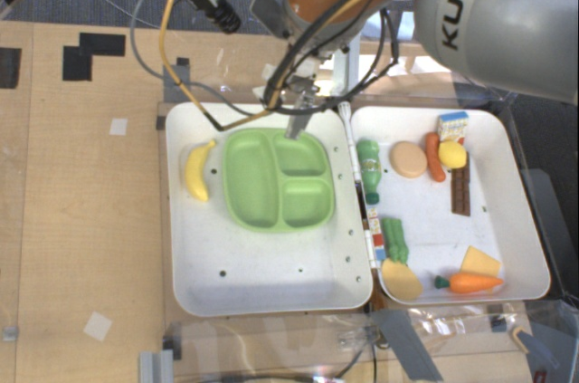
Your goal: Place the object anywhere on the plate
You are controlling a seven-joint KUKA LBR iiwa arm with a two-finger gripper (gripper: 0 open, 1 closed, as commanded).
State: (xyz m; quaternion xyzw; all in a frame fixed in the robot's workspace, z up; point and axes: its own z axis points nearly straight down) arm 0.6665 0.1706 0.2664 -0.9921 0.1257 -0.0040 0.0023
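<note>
Green plate [276, 180] is approached at its far rim by the gripper [297, 126], whose state cannot be told. Nothing is seen carried. A grasp of the banana [197, 171], beside the plate, is judged necessary next.

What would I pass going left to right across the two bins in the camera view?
banana → green plate → green bottle → round tan bun → yellow lemon

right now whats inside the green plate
The green plate shows bare compartments; the gripper covers part of its far rim. The banana lies beside it.
</note>
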